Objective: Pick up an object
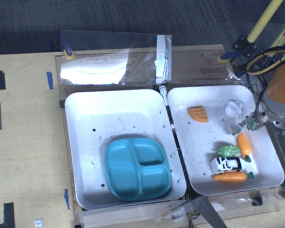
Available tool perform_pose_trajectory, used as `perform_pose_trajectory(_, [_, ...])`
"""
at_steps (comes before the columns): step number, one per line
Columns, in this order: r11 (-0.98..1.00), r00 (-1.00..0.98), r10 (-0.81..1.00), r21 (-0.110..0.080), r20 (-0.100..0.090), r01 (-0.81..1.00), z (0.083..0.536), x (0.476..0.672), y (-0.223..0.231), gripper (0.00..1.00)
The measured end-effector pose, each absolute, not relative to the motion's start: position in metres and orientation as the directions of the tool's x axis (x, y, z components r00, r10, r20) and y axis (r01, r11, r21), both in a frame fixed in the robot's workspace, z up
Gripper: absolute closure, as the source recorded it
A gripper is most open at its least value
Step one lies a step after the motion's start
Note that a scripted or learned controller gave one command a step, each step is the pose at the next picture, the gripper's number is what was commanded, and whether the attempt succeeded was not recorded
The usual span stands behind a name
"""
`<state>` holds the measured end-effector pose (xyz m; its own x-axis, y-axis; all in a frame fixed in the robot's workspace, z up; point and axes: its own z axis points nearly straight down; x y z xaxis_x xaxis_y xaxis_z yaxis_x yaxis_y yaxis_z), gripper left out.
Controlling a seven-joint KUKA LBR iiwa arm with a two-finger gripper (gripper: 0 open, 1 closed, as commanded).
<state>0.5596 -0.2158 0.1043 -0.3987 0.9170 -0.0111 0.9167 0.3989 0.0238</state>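
Although the task names no particular thing, the gripper [245, 125] is hanging over the right-hand shallow white plastic bin [205, 179], close to its right wall, and the nearest candidate is the upright orange toy carrot [243, 144] lying just nearside of it. That carrot is sitting almost directly below the gripper tip in the view, so the coming move would be turning, as I judge it, on a short drop toward the near side rather than any sideways travel. Its long axis is running far-to-near, roughly parallel to the bin's right wall, with the far end pointing up toward the gripper and the near end meeting a small green leafy toy [229, 151].

Whether the gripper is parted or closed cannot be told here, since its tip is small and blurred against the bin, and nothing is visibly being held by it.

Further toward the near right corner, a black-and-white toy [227, 164] is resting beside the green piece, and a second orange toy carrot [230, 177] is lying just nearside of it, its long axis running left-to-right, with a green tip at its right end. An orange waffle-textured flat piece [198, 114] is lying well apart toward the far left of this bin. The left bin is bearing a teal divided plastic tray [137, 175].
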Motion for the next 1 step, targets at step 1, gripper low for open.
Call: perform_pose_trajectory(1, [0.251, -0.251, 0.968, 0.005, -0.003, 0.968, 0.2002, 0.5559, -0.1903, 1.00])
